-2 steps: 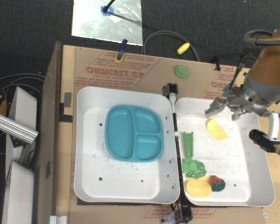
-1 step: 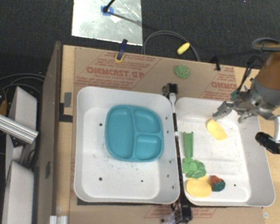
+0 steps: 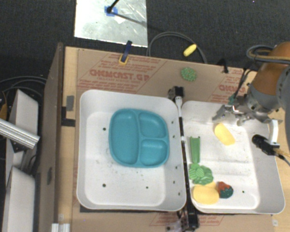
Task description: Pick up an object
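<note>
Yellow block [image 3: 225, 134] lying loose in the upper part of the right bin [image 3: 253, 170], right of frame centre, just below the gripper [image 3: 231, 117]. Left bin [image 3: 90, 133] beside it, holding a teal divided plate [image 3: 139, 137] near its middle. Grey arm [image 3: 278, 79] reaching in from the upper right, orange band on top. Gripper hanging over the right bin's upper edge, fingers [image 3: 219, 116] spread apart, nothing between them. Along the right bin's left side, from top to bottom: green strip [image 3: 195, 148], leafy green toy [image 3: 200, 173], rounded yellow piece [image 3: 206, 195]. Small red and teal item [image 3: 224, 189] touching that piece's right side.
</note>
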`<state>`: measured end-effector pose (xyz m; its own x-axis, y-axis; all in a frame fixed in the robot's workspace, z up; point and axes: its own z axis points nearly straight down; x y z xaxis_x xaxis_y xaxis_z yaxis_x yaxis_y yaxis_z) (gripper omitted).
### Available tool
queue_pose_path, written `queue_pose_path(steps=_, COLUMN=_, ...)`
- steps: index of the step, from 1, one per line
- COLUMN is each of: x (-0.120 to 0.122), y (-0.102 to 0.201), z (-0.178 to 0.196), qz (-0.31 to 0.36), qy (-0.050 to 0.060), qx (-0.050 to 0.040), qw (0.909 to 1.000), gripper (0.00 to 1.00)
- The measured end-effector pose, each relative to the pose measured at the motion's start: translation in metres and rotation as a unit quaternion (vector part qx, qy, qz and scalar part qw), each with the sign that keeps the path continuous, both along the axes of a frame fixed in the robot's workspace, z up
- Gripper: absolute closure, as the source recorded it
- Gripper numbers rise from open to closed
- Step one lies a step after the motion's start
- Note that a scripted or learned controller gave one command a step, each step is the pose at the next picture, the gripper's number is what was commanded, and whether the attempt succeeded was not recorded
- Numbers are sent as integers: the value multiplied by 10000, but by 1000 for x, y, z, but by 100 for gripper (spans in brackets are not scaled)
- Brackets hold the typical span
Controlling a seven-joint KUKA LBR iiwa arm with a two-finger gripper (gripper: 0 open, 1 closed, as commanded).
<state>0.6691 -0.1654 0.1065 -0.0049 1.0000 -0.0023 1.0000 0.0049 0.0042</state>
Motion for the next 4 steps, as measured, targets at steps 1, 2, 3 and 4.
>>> queue_pose_path(steps=1, x=-10, y=-7, z=-22, qz=-16, qy=14, qx=4, qw=10000, gripper=0)
queue_pose_path(steps=2, x=-27, y=-8, z=-22, qz=-18, qy=18, qx=3, qw=10000, gripper=0)
queue_pose_path(steps=3, x=-43, y=-23, z=-22, qz=-27, qy=20, qx=1, qw=10000, gripper=0)
queue_pose_path(steps=4, x=3, y=45, z=-21, qz=33, qy=-11, qx=19, qw=10000, gripper=0)
